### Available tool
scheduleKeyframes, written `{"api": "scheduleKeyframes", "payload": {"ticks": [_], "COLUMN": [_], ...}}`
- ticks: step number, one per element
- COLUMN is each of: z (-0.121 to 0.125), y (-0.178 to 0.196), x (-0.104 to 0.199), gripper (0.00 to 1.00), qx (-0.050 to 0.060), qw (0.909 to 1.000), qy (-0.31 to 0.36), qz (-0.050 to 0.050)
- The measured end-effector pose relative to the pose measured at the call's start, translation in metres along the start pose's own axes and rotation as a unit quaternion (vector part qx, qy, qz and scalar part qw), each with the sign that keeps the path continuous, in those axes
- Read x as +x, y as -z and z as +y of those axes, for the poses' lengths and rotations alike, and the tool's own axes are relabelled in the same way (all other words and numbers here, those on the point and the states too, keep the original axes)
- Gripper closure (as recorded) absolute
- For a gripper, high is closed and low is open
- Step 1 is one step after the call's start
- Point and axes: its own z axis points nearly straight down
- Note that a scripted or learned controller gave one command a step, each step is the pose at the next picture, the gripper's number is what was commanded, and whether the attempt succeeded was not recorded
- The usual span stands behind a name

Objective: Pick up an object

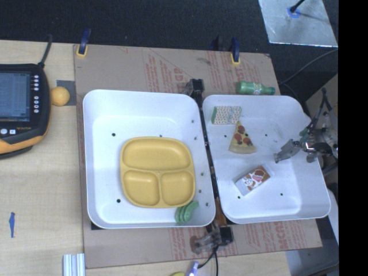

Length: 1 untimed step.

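The right bin (287, 209) holds three small objects: a toy pizza slice (242, 139), a green-and-white patterned packet (226, 115) behind it, and a brown-and-white packet (252, 180) lying near the middle. My gripper (294, 148) reaches in from the right, low over the right side of this bin. It is apart from all three objects, roughly a packet's length right of and above the brown-and-white packet. Nothing is visibly held.
The left bin (103, 119) carries a yellow divided plate (157, 171) and a green toy (186, 212) in its front right corner. A green bottle (255, 88) lies outside, behind the right bin. A tablet (20, 108) and yellow ball (59, 95) sit at the far left.
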Motion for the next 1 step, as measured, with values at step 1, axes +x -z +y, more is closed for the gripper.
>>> {"api": "scheduleKeyframes", "payload": {"ticks": [1], "z": [0.0194], "y": [-0.0471], "x": [0.0386], "gripper": [0.00], "qx": [0.001], "qw": [1.0000], "qy": [0.001], "qz": [0.000]}}
